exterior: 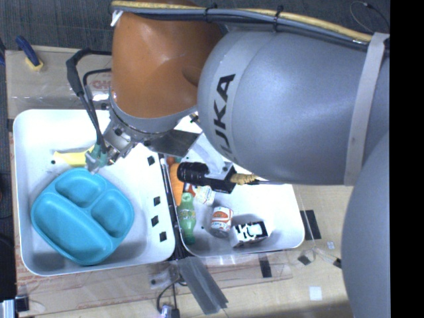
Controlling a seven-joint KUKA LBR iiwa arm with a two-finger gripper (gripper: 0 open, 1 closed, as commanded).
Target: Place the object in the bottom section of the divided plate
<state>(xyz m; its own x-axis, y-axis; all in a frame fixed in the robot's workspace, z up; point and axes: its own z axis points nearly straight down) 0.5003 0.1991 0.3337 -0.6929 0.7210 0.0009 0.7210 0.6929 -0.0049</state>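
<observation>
The wooden bench (46, 78) bears 2 white bins, the left bin (40, 128) toward 9 o'clock touching the right bin (291, 217) toward 4 o'clock.

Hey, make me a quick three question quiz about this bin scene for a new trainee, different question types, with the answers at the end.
1. True or false: the blue divided plate lies in the left bin.
2. Multiple choice: the yellow object lies (A) inside a plate section, (B) on the bin floor beside the plate's upper edge, (C) in the right bin.
3. Fill in: the green bottle lies in the ____ bin, along the wall between the bins.

Key
1. True.
2. B; the gripper sits right beside it, above the plate.
3. Right.
</observation>
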